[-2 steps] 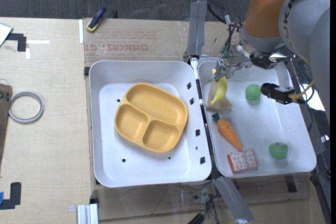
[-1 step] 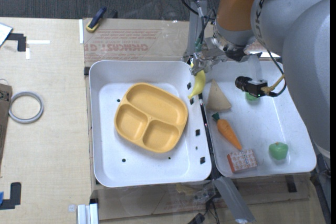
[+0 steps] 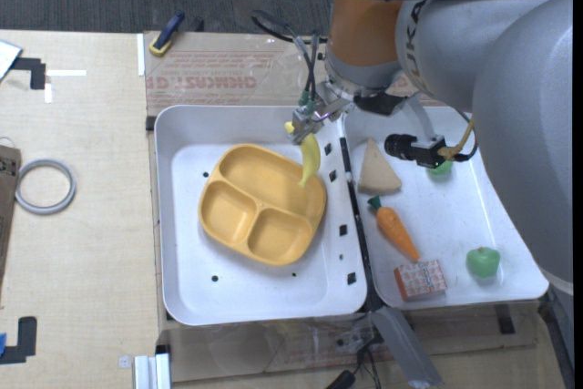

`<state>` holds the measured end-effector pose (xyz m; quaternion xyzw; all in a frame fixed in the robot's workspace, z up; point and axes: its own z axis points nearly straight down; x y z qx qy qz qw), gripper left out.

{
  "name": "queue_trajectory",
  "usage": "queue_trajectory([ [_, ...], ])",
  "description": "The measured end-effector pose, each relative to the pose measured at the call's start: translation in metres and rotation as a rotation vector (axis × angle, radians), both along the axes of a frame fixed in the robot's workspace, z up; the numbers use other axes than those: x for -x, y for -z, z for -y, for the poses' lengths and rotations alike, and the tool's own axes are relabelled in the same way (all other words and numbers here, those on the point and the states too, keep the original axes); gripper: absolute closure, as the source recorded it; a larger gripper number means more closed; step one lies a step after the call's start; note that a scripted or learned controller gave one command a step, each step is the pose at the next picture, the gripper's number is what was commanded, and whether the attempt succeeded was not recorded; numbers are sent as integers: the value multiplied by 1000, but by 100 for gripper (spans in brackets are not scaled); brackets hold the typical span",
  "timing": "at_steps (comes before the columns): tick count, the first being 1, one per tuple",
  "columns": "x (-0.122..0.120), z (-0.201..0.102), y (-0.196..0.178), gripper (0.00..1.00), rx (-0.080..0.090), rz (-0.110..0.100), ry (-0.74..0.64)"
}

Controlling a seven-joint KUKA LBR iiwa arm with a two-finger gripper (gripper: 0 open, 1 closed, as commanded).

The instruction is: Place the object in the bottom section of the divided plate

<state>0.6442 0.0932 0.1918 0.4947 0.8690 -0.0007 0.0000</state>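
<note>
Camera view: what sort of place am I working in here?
Likely a robot lab bench: two white bins, toy food like a carrot, and a tape roll on the wooden benchtop.

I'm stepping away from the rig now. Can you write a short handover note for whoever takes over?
Gripper: shut on the banana, which hangs from it over the far right edge of the divided plate.
Plate: in the left bin, all sections bare.
Done: banana picked up.
Left: carry it to the bottom section and release.
</note>
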Motion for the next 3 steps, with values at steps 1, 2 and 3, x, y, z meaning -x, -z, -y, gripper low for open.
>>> queue_trajectory([
  [1,0,0,0,0,0,0,0],
  [2,3,-78,-12,0,0,2,-98],
  [3,-15,-114,-46,0,0,2,-101],
])
